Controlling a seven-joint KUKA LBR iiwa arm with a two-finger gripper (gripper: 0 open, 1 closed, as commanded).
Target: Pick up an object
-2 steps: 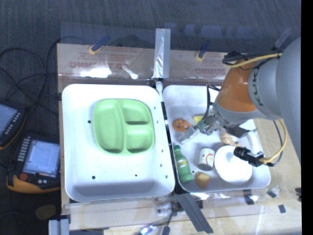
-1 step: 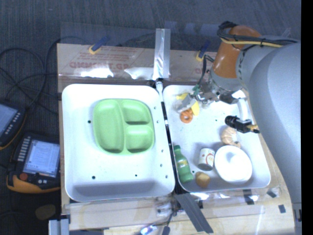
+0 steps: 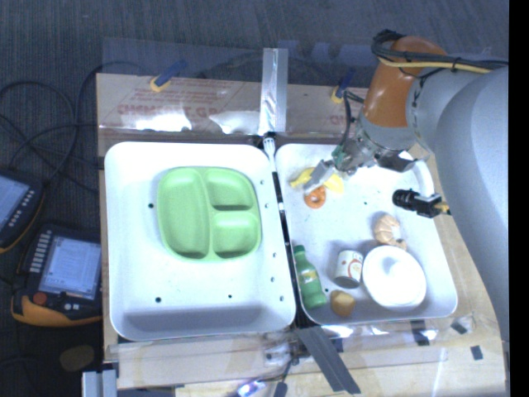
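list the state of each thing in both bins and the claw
green divided plate: flat in left bin
green bottle: lying against right bin's left wall
white bowl: upside down
mug: tipped on its side
claw: low over the yellow and orange toys

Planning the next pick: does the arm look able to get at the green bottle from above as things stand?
Probably yes. The green bottle lies against the right bin's left wall with nothing over it, though that wall crowds one side. The gripper is higher in the same bin, by a yellow and orange piece.
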